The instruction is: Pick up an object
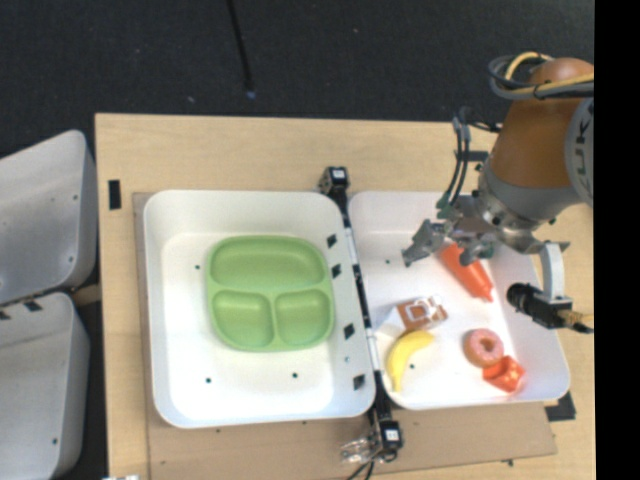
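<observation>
Pincer [452, 245] hangs low over the right bin [385, 218], at the bin's far half, directly above the upper end of the orange carrot [474, 274]. One grey finger juts toward the divider between the bins, the other sits against the carrot's top; they look spread apart, with nothing seen gripped between them. Carrot lies flat on the bin floor, slanting from the pincer down toward the bin's near right corner. Judged as a toy: hollow plastic, light, stiff, smooth-skinned, so likely to skid or roll if pinched off-centre. Best hold would be across its short width near the thicker upper half, fingers square to its long axis; the tapered tip offers little purchase. Other pieces in the same bin, all nearer the front edge than the carrot: a small brown-and-white block [421, 313] just below and toward the divider; a yellow banana [406, 354] nearest the divider, curved and probably slippery too; a pink doughnut [484, 345] beside it; a red-orange lump [505, 374] touching the doughnut on its near side. Left bin [170, 368] carries a green sectioned plate [268, 290], well apart from the carrot. Bench [250, 148] bare wood around both bins.
</observation>
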{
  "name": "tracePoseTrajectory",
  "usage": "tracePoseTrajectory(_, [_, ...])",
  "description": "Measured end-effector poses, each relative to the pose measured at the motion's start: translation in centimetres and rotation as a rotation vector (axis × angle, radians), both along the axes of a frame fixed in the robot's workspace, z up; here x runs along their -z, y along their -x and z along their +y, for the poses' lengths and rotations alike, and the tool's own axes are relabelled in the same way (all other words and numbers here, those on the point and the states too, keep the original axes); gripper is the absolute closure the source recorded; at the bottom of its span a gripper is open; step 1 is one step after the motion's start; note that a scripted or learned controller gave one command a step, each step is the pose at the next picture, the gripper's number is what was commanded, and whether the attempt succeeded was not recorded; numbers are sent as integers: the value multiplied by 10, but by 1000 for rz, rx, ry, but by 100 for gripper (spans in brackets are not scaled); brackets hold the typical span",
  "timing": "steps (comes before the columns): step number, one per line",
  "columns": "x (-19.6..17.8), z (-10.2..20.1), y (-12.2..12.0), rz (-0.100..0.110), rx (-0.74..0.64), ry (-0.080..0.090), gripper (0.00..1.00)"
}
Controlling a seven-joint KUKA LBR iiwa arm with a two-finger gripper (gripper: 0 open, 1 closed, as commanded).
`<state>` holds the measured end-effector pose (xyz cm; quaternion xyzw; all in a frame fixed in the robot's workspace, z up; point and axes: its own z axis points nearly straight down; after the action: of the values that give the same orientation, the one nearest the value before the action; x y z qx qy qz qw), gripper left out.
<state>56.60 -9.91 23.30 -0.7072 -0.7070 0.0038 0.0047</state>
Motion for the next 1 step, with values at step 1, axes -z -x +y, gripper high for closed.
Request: tracePoseTrajectory(1, [-6, 0, -2, -12, -2, 1, 0])
